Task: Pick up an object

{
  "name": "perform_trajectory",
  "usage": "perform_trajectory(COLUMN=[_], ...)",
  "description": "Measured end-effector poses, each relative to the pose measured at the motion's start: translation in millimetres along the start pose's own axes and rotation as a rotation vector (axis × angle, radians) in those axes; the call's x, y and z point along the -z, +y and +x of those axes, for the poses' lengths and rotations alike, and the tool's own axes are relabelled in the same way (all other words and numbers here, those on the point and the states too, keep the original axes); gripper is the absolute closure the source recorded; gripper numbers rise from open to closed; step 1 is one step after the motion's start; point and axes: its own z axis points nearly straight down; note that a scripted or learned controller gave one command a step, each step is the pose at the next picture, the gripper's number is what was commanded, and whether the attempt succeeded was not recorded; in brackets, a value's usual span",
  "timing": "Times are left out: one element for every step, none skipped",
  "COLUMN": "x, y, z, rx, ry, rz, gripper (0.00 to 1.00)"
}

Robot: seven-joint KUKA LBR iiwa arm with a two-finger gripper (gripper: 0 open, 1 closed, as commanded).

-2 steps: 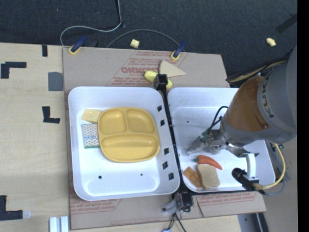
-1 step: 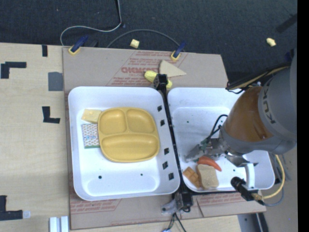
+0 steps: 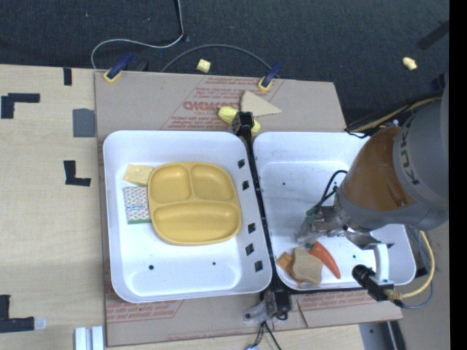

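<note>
My gripper [image 3: 312,228] hangs low in the right bin [image 3: 292,152], near the middle of its floor, below the grey arm with the orange band [image 3: 379,177]. Just below it, at the bin's front edge, lie an orange carrot [image 3: 327,259], a brown chunk of bread [image 3: 306,267] and a small tan piece [image 3: 284,260]. The gripper is above and slightly left of the carrot's top end. Nothing shows clearly in its grasp.
In the left bin [image 3: 117,268] lie a yellow divided plate [image 3: 194,202], a pale yellow slab [image 3: 137,173] and a blue patterned card [image 3: 136,203]. A black clip strip [image 3: 252,195] joins the bins. A yellow item [image 3: 228,113] and a tan wedge [image 3: 259,105] rest on the cardboard behind.
</note>
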Motion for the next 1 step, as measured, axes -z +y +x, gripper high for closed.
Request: perform_trajectory(x=[109.5], y=[40.9], z=[-43.2], rx=[0.000], ry=[0.001], rz=[-0.001], gripper=[1.00])
